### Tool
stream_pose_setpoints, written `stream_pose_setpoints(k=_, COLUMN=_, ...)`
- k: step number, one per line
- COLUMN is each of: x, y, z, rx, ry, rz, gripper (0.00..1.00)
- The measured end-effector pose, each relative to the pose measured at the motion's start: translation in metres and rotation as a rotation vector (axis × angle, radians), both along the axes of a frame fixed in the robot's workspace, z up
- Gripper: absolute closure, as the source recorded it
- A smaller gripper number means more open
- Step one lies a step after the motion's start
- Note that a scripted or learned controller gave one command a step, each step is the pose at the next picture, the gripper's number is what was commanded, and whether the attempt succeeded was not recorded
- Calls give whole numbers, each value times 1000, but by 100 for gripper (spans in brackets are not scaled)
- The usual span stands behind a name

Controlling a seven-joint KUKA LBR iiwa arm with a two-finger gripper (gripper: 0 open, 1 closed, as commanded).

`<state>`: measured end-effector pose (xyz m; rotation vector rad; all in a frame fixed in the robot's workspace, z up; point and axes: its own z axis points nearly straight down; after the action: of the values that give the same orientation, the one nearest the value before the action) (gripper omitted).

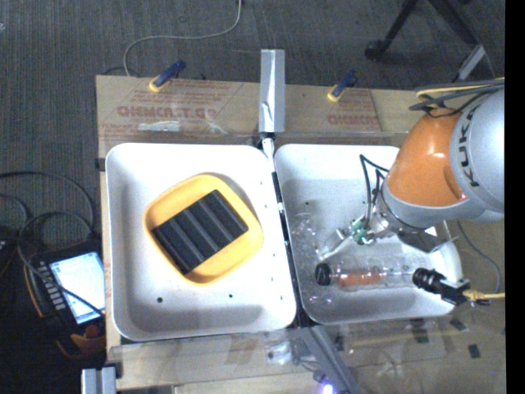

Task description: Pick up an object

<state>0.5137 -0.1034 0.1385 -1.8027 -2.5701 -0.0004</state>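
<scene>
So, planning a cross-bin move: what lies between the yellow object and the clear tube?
In the camera view, the two bins' adjoining walls separate the yellow object from the clear tube.

Overall light: bright and even over the two white bins, dimmer on the carpet beyond them.
Left bin (131, 171): near blown-out white; soft shadow pooled along its near wall.
Yellow tray (205, 228): throws a faint, blurred shadow on the left bin's floor, toward the near edge.
Right bin (328, 179): glints off a clear tube (365, 277) lying in it; grey shadow under the arm (447, 175).
Arm, right of the bins: orange band shows a soft sheen, edges slightly fuzzy.
Sharpness: moderate, grainy; cardboard print (164, 112) behind the left bin reads smeared.
</scene>
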Motion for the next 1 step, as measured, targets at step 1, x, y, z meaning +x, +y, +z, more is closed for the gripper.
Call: stream_pose_setpoints(k=1, x=-16, y=-1, z=-46, rx=-6, ry=-21, rz=88, gripper=0)
